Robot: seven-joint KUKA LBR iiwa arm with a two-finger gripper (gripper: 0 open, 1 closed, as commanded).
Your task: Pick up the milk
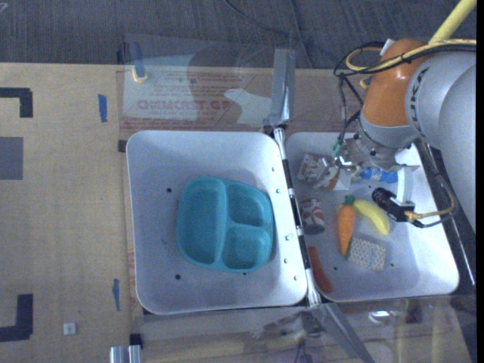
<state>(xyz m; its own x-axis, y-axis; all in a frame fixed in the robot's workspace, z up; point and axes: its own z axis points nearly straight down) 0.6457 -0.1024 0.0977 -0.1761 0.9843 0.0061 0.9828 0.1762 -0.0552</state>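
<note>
A: Contents, near to far?

B: Right bin (442, 278), near edge: red sausage-like item (319, 269), speckled cracker (367, 255). Then carrot (345, 228), banana (373, 215), small can (312, 213). Far end: milk (310, 168), a small carton just left of the tool (340, 163). Left bin (151, 203) holds a teal divided tray (225, 223), its compartments bare.

A: Step?

B: Looks like approach. The tool hangs low over the far end, right beside the milk. Nothing visibly held.

A: Jaw state?

B: Can't tell, wrist blocks it. Next, I'd say: centre over the carton, descend, clamp without nudging the can.
</note>
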